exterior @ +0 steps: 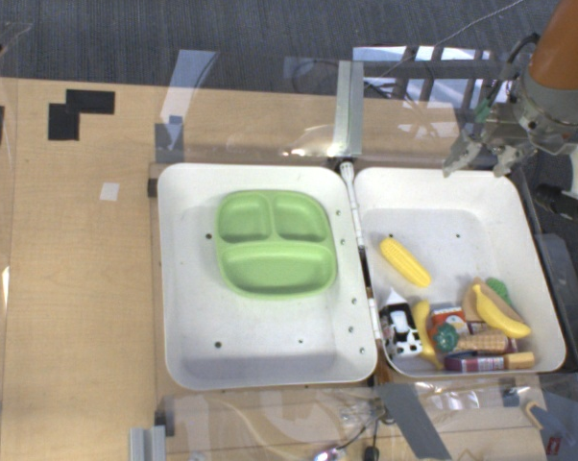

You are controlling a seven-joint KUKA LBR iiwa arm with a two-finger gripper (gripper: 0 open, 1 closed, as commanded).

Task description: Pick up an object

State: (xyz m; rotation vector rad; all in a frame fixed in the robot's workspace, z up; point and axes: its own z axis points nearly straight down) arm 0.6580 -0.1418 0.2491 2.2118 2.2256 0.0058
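A: While the arm (pixel 565 41) sits at the far right corner, what's the gripper (pixel 481 157) doing?

B: It hangs over the back rim of the right bin (pixel 462 195), near that bin's far right corner. Fingers (pixel 455 161) are spread apart, nothing between them. Not touching any object.

A: Where are the pickable things?

B: All in the right bin. Corn (pixel 404 261) lies alone, left of centre, slanted, apart from the rest. The others are heaped along the front edge: banana (pixel 501 312) at the right, a green piece (pixel 498 288) just behind it, a black-and-white cow carton (pixel 398 325) at the left front corner, a teal round item (pixel 447 337) in the middle of the heap. A dark bottle (pixel 473 362) lies on its side at the very front. Some smaller items in the pile overlap; can't tell them apart.

A: Gap between gripper and corn?

B: Well apart. Corn is toward the near left, gripper at the far right.

A: Left bin (pixel 188 286)?

B: Green tray (pixel 274 242) with three compartments, lying flat, slightly back of centre. Compartments hold nothing.
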